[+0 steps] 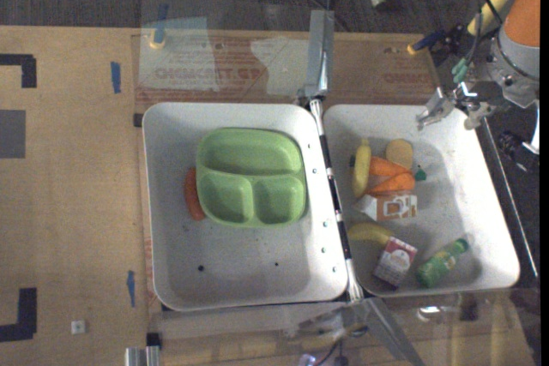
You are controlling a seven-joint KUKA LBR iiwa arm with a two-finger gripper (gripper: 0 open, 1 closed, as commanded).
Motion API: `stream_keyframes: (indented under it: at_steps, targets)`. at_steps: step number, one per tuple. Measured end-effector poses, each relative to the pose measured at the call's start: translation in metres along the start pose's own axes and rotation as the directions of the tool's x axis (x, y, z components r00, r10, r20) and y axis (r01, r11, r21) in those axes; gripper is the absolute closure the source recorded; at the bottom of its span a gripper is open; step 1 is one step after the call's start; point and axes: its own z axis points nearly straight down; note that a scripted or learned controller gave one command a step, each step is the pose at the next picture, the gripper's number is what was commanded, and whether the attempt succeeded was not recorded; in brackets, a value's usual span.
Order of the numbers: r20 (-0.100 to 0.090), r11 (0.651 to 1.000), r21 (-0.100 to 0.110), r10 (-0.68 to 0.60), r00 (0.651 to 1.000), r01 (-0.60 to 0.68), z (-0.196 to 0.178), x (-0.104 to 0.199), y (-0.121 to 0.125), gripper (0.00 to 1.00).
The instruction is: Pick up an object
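1. From my seat I see the pickable things all lying in the right bin point(493, 210): a yellow banana point(362, 168) standing lengthwise by the bin's left wall, two orange carrots point(392, 176) just right of it, and a pale round piece point(399, 153) at their far side.
2. Just nearer than the carrots lies a small white carton point(390, 207). Nearer again I make out a second yellow piece point(371, 232), a red-and-white box point(395, 261) and a green bottle point(441, 263) lying on its side toward the near right corner.
3. The gripper point(453, 105) hangs over the far right corner of that bin, well apart from every item. Its two fingers look spread with nothing between them, though at this angle I read that with some doubt.
4. The arm point(521, 34) comes in from the upper right, its orange band showing above the wrist.
5. In the left bin point(171, 253) sits a green divided plate point(251, 177), and an orange object point(193, 193) peeks out from under its left edge.
6. Both bins rest on the wooden bench point(69, 184), which carries bits of blue tape point(115, 76).
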Motion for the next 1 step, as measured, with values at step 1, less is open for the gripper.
stream_keyframes:
  at_steps: [1]
  targets:
    - [0.0,0.99,-0.002,-0.141,0.99,0.141,0.1125,0.0276,-0.0004,0.0]
